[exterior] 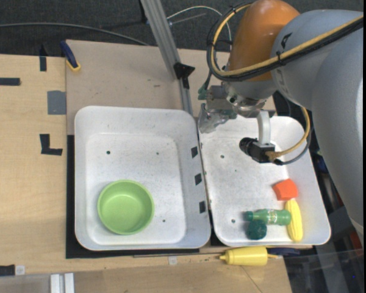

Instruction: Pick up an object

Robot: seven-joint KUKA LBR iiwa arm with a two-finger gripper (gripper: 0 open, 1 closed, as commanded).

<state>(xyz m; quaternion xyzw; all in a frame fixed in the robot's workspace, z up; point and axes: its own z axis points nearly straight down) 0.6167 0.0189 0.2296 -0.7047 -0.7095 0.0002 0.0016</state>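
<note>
My gripper hangs over the far left corner of the right bin, close to the wall shared with the left bin. I see nothing held in it. Toward the bin's near right lie an orange block, a yellow banana-shaped piece, a green bottle on its side and a dark teal object. They are well apart from the gripper, nearer the camera. A light green bowl sits upright in the near left of the left bin.
A yellow squeeze bottle lies on the bench just outside the right bin's near edge. A grey metal pole slants up behind the bins. A black cable end hangs from the arm over the right bin.
</note>
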